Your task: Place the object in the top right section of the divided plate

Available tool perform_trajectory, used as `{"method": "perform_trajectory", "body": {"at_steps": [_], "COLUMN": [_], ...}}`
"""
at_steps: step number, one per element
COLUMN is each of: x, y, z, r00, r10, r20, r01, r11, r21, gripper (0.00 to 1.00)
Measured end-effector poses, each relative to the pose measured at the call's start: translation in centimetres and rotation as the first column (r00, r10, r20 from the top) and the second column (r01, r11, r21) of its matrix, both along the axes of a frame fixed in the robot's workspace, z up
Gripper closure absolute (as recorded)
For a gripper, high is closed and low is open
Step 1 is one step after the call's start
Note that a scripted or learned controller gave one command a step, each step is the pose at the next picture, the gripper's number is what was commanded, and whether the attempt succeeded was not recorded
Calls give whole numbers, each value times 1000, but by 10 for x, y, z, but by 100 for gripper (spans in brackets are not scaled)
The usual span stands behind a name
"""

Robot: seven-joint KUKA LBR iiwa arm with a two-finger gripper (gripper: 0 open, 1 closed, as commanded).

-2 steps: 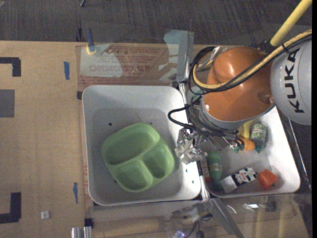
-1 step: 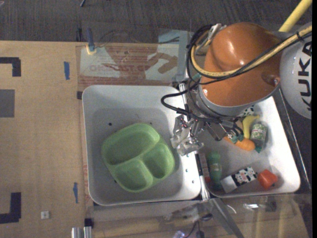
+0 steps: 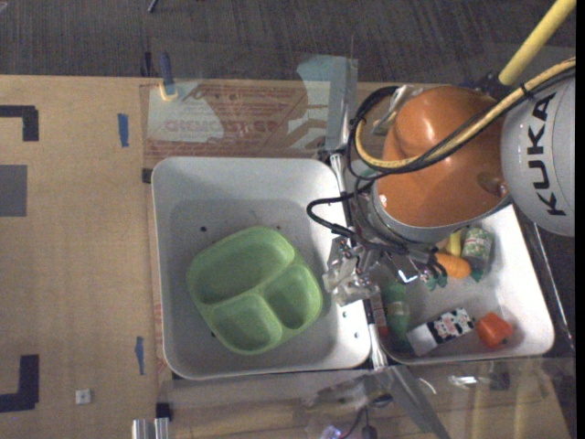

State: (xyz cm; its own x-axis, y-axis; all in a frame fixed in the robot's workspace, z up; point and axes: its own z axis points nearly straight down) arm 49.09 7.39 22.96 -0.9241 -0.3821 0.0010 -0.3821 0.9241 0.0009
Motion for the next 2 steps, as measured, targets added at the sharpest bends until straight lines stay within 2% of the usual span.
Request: {"method": "perform_trajectory", "body": {"at_steps": [1, 2], "x": [26, 1], "y": [93, 33], "z": [-23, -4], "r00": [1000, 998], "r10": [25, 58], "r20": [3, -1], "r01": [-25, -58], "r11": [1000, 998], "r21": [3, 0], "gripper": [100, 100]}}
